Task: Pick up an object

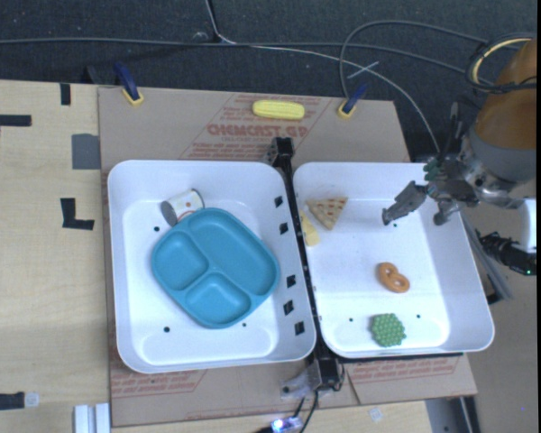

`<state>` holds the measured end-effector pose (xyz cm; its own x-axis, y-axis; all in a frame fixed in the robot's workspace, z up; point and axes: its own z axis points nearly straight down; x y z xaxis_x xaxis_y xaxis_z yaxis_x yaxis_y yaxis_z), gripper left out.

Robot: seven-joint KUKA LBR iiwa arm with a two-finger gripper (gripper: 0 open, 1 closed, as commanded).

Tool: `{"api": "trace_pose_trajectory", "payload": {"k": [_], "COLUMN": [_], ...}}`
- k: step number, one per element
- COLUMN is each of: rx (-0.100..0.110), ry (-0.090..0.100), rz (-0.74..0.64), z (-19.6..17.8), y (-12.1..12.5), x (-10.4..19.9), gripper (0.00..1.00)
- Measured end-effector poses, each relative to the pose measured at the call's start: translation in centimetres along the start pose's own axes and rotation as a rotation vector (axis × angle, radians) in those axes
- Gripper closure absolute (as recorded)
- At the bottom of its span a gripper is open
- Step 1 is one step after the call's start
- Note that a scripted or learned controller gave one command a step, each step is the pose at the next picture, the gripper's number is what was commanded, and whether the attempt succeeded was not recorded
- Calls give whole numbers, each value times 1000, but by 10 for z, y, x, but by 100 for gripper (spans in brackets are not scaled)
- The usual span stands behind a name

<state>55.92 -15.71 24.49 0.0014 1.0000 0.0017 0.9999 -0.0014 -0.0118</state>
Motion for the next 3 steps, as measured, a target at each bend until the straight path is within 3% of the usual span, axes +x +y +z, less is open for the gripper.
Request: {"api": "trace_pose_trajectory", "payload": {"k": [1, 3], "rx": [-11, -3], "ry": [-2, -1], "rz": [-3, -3], "z": [-5, 109], "y": [2, 13], "x": [0, 3], "gripper": [0, 0]}}
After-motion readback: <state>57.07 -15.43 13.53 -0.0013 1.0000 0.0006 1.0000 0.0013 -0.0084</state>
